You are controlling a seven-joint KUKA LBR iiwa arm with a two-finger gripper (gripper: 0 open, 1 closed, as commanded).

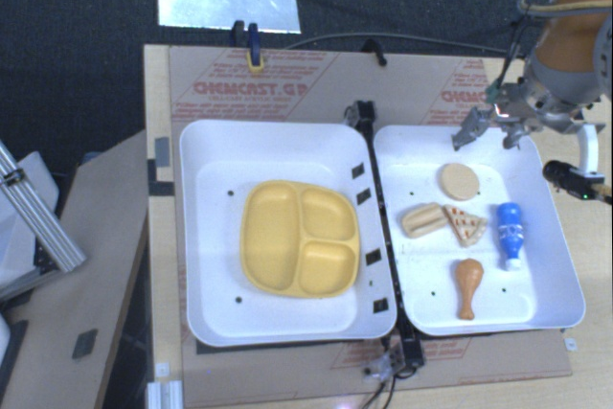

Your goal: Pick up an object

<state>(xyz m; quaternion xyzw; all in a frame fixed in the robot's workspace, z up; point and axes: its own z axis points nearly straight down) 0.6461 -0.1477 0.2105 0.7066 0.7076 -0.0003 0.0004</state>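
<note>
- Currently, camera view: gripper [490, 131] hangs over the right bin's [551, 302] far rim, fingers apart, nothing between them.
- Nearest target: cookie [460, 181], inside the bin, just nearer the camera than the gripper.
- Risk: bread [423, 220], pizza slice [466, 226] and bottle [510, 234] lie close together; a descent there would likely catch two items or slip.

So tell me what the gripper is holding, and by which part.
Nothing. The gripper hangs open above the right bin's far edge, with nothing between its fingers.
</note>
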